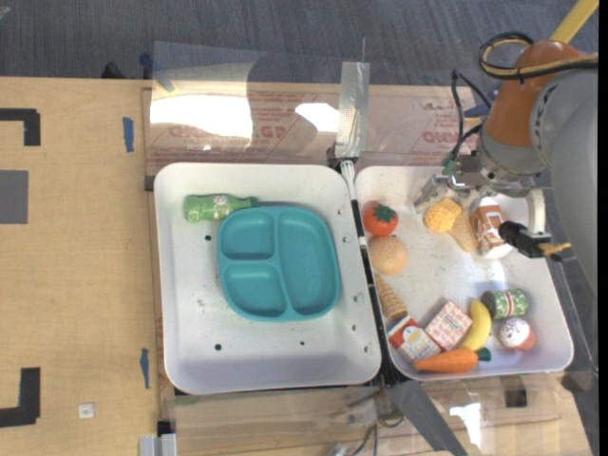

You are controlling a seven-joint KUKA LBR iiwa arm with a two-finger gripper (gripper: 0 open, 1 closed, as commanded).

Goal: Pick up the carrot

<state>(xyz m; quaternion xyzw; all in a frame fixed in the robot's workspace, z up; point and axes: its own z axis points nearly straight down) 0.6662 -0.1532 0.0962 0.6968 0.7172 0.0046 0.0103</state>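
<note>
orange carrot [448,360] lies at the right bin's [562,354] front edge, wedged among crowded toy food. the gripper [439,190] hovers near the back edge by the corn [442,217], fingers spread wide, holding nothing.

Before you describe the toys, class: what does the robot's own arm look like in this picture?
The arm is grey and rounded, with an orange band above the wrist. Black cables with a yellow one loop over its top. At its end sits a small metallic gripper with two thin fingers, by the right bin's far edge.
</note>
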